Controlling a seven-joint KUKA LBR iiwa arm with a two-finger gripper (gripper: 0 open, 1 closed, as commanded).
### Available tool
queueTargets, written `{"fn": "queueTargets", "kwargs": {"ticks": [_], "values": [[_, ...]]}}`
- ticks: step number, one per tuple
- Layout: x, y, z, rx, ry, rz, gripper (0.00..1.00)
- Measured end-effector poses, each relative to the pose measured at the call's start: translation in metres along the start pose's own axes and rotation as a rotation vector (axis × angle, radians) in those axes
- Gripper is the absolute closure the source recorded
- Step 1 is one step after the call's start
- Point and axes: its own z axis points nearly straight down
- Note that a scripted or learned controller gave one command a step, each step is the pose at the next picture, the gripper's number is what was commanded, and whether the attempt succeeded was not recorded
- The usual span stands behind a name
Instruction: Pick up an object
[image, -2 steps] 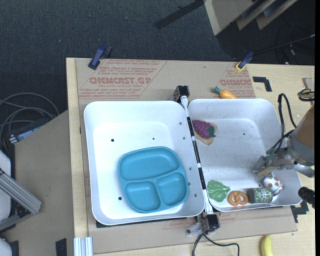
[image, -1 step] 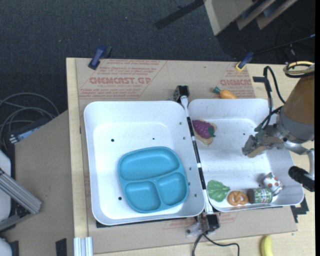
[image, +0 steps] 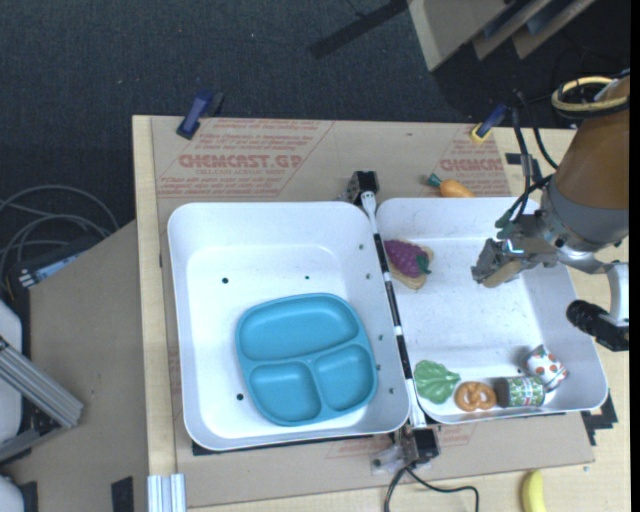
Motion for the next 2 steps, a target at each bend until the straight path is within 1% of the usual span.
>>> {"fn": "queueTargets", "kwargs": {"ticks": [1, 2], "values": [[0.043, 0.0, -0.035, 0.0, 0.0, 0.0, 1.0], [0.11, 0.041, -0.015, 0.0, 0.001, 0.0, 1.0]]}}
